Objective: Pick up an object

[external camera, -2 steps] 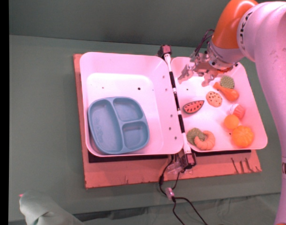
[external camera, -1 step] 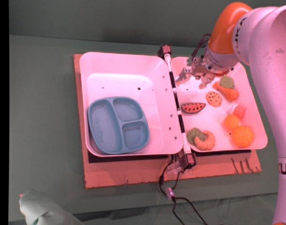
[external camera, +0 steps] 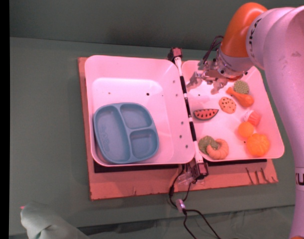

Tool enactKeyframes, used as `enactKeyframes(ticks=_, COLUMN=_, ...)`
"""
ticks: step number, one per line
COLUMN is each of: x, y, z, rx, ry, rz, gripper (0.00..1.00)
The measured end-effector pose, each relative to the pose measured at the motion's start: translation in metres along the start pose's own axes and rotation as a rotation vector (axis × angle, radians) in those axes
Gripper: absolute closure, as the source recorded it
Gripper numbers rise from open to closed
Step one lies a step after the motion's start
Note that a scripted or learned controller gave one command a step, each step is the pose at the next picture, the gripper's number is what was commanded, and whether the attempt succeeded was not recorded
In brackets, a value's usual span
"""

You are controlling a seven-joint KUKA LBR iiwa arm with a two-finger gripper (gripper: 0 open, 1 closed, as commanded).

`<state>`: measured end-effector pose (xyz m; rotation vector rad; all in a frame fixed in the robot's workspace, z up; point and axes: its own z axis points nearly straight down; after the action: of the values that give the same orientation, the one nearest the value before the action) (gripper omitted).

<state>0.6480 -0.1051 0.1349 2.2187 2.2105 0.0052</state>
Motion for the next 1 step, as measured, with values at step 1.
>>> enactKeyframes(ticks=1, x=-0.0004, y=0.0013, z=-0.0116, rx=-0.004, ry=0.000, rz=0.002, gripper=1.00)
